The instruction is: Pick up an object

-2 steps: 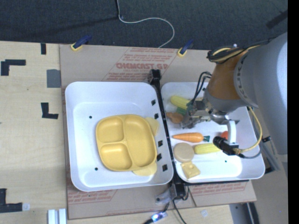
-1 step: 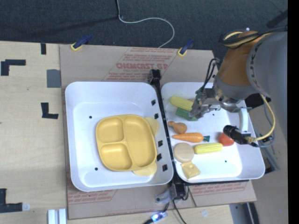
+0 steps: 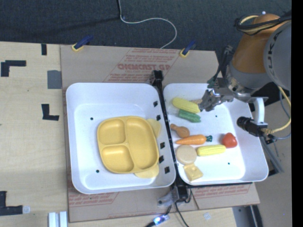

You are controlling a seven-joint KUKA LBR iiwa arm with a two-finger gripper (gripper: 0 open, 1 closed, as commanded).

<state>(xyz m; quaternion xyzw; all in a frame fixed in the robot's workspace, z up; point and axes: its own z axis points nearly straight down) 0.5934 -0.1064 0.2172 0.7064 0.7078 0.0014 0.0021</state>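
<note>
The right bin (image 3: 236, 171) holds several toy foods: a yellow corn cob (image 3: 185, 105) on a green piece (image 3: 190, 117), a brown drumstick (image 3: 179, 130), an orange carrot (image 3: 191, 140), a red tomato (image 3: 229, 140), a yellow banana-like piece (image 3: 211, 150), a tan round bun (image 3: 186, 154) and a cheese wedge (image 3: 193, 172). My gripper (image 3: 209, 102) hangs low over the back of the right bin, just right of the corn cob. Nothing shows between its fingers.
The left bin (image 3: 83, 126) holds a yellow divided plate (image 3: 127, 144) with a pale yellow piece (image 3: 146, 172) under its edge. A black divider (image 3: 162, 122) separates the bins. A white cable (image 3: 147, 20) lies behind, and the arm's body (image 3: 258, 51) rises at the right.
</note>
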